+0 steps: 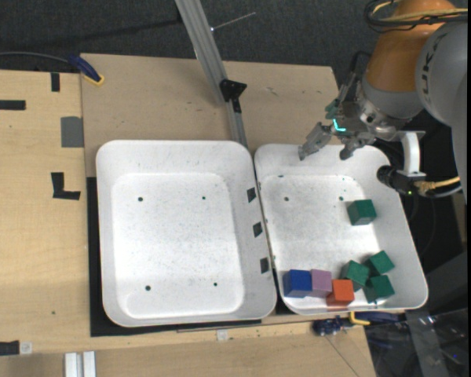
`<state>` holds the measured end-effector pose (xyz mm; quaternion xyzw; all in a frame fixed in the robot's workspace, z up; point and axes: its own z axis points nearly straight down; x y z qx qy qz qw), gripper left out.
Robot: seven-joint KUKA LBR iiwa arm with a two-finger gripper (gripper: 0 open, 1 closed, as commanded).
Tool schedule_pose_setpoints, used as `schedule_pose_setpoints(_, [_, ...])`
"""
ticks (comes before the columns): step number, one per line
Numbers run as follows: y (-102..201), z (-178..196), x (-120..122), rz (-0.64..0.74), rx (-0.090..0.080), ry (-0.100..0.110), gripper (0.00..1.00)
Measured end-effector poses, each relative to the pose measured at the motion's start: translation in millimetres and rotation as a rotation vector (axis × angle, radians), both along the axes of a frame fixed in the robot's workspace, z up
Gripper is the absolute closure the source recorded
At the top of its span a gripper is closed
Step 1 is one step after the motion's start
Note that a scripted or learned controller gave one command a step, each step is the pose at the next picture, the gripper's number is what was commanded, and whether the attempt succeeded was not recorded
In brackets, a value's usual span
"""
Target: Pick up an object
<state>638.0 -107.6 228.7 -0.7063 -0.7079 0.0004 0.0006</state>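
Blocks lie in the right bin, all well below the end effector as the camera sees it. A lone green block sits near the bin's right wall, the closest to the end effector yet clearly apart from it. Along the near edge a blue block, a pale purple block and an orange block stand in a row, touching or nearly so, with three more green blocks clustered just to their right. The end effector hovers over the bin's far rim, its two fingers spread apart and grasping nothing. The left bin lies alongside on the wooden worktop.
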Motion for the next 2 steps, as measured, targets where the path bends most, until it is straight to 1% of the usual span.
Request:
schedule_pose_setpoints(1, [-10,-56,-2,-0.002,-0.001,0.006,0.0])
schedule_pose_setpoints(2, [-19,-113,0,-0.002,-0.001,0.006,0.0])
